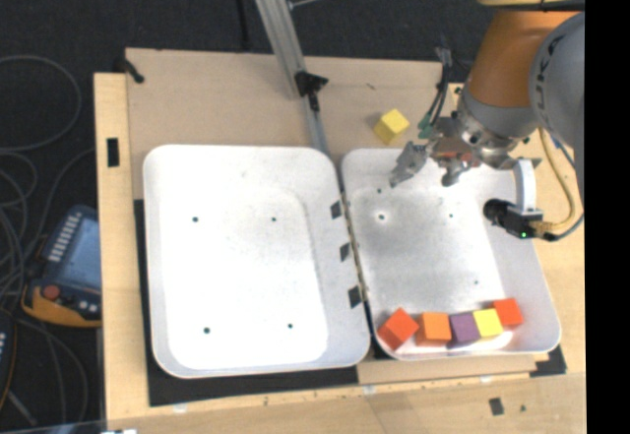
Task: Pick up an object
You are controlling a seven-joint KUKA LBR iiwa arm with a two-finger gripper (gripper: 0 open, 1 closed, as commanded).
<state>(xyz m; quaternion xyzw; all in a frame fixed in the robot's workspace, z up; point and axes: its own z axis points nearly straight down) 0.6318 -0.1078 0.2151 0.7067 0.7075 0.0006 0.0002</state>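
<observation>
The pincer [429,169], fingers apart, hangs above five blocks [452,325], one yellow cube [392,125].

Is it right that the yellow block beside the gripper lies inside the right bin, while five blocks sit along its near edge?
No. The yellow block lies on the bench, outside the right bin, as the camera view shows. The rest stands.

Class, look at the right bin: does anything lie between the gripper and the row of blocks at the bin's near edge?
Nothing visible does. The gripper hangs over the far end of the right bin, and the row of blocks lies along its near wall. The floor between them is bare.
</observation>
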